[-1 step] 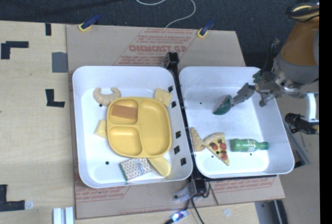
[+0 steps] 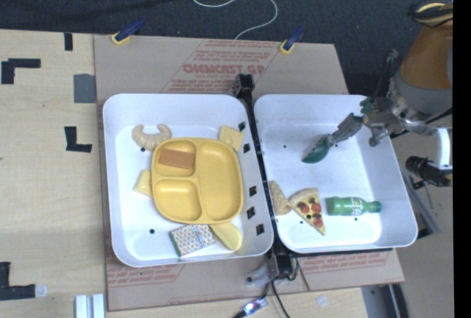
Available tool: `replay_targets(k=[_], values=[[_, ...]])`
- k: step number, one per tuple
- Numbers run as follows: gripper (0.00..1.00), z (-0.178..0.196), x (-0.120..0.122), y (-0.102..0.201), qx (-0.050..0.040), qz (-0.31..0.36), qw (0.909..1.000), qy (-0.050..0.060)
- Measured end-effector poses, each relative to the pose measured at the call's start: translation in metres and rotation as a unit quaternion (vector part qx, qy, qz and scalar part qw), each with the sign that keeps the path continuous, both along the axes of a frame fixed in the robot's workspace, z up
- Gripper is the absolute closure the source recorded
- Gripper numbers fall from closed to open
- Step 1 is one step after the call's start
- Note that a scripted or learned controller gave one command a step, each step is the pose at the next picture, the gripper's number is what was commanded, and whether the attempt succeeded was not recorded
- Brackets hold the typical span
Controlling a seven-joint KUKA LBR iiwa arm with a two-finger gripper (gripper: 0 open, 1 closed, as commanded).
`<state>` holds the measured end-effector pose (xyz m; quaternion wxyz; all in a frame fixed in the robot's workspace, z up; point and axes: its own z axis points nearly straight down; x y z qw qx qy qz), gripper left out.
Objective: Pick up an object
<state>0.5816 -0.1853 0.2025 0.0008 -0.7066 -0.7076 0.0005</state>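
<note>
Over at three o'clock the arm (image 2: 423,70) reached in across the right bin (image 2: 383,184), and its gripper (image 2: 330,143) hung low above the bin floor with a single teal object (image 2: 318,153) at its tip. That teal piece looked pinched between the jaws, narrow on it, though the far finger was hard to make out.

Right bin count: four things. The teal piece sat at about ten o'clock of the bin's middle. One green bottle (image 2: 353,206) lay on its side at five o'clock. One pizza slice (image 2: 308,208) lay just beside the bottle, toward six o'clock, and one tan pastry (image 2: 278,199) rested against the left wall at seven o'clock.

Left bin (image 2: 118,162) count: one yellow divided tray (image 2: 199,180) took the middle, with one brown slab (image 2: 176,157) in its upper compartment. One croissant (image 2: 150,135) curled at eleven o'clock. One patterned packet (image 2: 193,239) lay at six o'clock. Three pale yellow pieces peeked out from around the tray, at one, five and nine o'clock.

Both bins stood side by side, touching, on cardboard (image 2: 221,62) upon the counter (image 2: 44,162).
</note>
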Motion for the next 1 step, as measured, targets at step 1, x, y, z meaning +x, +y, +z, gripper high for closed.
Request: replay_targets(k=[1], values=[[0.0,-0.0471,0.0058,-0.0023,-0.0003,0.0,1.0,0.002]])
